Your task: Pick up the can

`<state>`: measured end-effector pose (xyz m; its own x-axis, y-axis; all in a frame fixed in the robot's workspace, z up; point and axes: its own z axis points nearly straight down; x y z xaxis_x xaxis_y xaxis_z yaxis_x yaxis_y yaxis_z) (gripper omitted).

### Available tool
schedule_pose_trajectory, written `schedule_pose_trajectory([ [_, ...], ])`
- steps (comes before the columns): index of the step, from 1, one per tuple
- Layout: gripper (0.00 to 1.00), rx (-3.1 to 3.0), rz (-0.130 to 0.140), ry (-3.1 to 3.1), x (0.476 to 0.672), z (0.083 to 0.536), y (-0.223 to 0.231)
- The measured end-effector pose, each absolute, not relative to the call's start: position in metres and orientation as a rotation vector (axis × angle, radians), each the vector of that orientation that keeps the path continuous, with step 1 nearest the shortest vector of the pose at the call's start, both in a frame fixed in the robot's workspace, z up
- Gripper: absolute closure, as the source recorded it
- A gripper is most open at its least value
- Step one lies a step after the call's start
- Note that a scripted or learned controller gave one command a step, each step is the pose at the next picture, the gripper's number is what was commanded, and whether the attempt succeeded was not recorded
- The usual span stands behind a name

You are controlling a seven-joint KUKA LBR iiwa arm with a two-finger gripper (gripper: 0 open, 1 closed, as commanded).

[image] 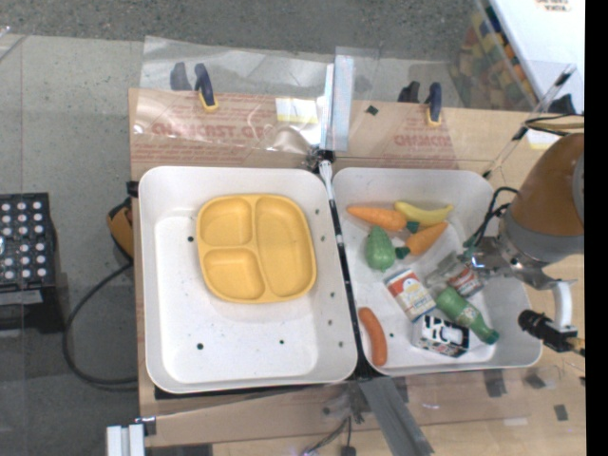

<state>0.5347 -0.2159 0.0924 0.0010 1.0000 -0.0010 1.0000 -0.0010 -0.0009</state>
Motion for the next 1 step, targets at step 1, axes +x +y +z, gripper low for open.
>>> schedule_pose_trajectory([
  [1, 1.0, 2.226, -0.003, 2.217, 0.5341, 0.1018, -0.2173],
])
